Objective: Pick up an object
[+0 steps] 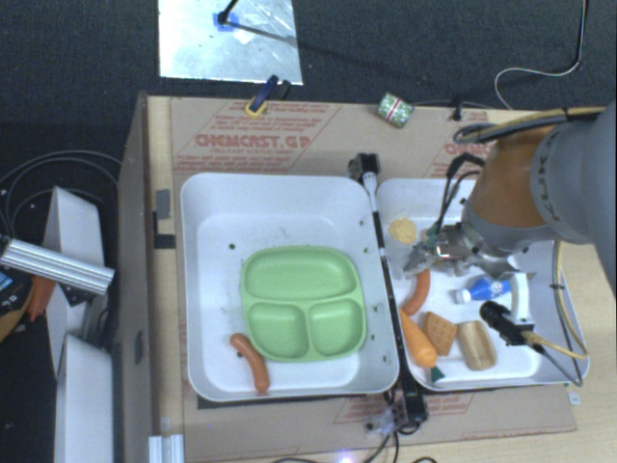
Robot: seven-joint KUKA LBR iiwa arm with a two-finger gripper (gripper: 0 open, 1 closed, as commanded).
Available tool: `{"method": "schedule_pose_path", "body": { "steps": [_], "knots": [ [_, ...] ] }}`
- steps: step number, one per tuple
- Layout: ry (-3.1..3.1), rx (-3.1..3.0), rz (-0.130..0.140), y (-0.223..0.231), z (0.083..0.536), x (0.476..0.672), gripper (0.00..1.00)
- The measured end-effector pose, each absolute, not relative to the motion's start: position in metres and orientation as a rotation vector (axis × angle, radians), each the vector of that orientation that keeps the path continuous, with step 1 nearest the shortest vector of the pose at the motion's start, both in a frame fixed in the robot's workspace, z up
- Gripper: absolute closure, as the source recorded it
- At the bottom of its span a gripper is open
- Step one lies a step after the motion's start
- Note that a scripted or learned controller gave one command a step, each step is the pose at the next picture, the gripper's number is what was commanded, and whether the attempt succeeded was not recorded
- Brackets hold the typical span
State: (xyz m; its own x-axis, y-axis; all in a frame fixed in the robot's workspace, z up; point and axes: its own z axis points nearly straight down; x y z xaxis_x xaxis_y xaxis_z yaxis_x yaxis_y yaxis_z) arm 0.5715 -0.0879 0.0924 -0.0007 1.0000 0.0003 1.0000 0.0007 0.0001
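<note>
Plainly, the step in hand is the descent onto a target. The claw (431,256) hangs low over the bin on the view's right (416,199), near the wall it shares with the other bin. Whether it is apart or together I cannot tell, as its metal parts blur together from this angle, and nothing can be seen held in it.

The likeliest thing to pick is the sausage (416,292), which lies just below the claw in the view, curved and close to that shared wall. A yellow lump (403,230) sits just above the claw. A blue-and-white tube (480,291) lies to the sausage's right, a little apart.

To do this well, I would centre the claw over the sausage's middle and turn it so it closes across the narrow width, not along the length. The bin wall leaves little room on that side, so I would go straight down. The sausage is round and probably smooth, so it may roll or squirt out, and a low, even squeeze suits it. The carrot (417,341) and the cracker (440,330) lie close by its lower end, so a grip higher up would keep clear of them.
</note>
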Motion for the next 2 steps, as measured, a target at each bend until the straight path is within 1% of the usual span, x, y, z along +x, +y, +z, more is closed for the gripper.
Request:
{"method": "schedule_pose_path", "body": {
  "steps": [1, 2],
  "knots": [
    [-2.223, -2.221, -0.002, -0.0892, 0.0845, 0.5747, 0.00],
    [-2.221, -2.221, 0.000, -0.0830, 0.0841, 0.5658, 0.00]
  ]
}}
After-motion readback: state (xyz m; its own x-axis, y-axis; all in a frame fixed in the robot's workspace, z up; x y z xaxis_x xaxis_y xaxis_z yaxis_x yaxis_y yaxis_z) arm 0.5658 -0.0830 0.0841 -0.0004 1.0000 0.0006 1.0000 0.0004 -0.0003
